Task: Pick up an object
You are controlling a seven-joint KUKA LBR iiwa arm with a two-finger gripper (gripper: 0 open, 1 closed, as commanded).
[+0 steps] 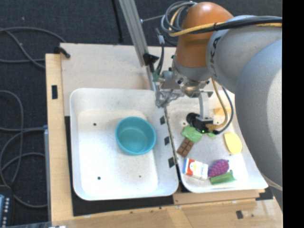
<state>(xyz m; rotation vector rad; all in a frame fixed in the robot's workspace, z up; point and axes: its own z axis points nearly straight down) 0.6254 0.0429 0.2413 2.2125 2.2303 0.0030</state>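
Nearest the camera, at the front of the right bin [247,175], lie a small red-and-white carton [196,168], a bunch of purple grapes [218,166] and a green piece [222,178] just beside them, all close enough that a grab at one could nudge the others or pinch two at once. A little further back sit a brown chocolate bar [185,148], a green block [191,133] and a yellow lemon-like shape [232,143]; any of these could serve as the object to pick. The bar is tilted and thin, so it might slip from a shallow grip. In the left bin [85,175] a teal bowl [136,135] stands alone, well apart from the rest. Farthest back, the gripper [167,95] hangs over the wall between the two bins (how its claw stands cannot be told from here), and a straight descent risks striking that divider rather than reaching anything.
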